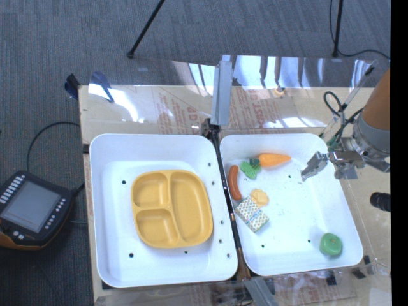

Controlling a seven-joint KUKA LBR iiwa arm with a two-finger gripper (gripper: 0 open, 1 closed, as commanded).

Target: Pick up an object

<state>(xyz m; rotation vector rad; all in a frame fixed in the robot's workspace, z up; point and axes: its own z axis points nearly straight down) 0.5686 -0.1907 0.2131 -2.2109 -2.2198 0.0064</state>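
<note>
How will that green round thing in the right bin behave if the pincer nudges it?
The green round object looks rounded and smooth, so it may roll or slide toward the bin's near corner. It seems small and probably light. The pincer is well away from it.

Single fixed camera, high above bench, slanted downward, both bins (159, 152) fully framed

Below me lies dark grey carpet (76, 30), a black stand leg (150, 21) slanting across it, bright glare on the bench (153, 110).
</note>
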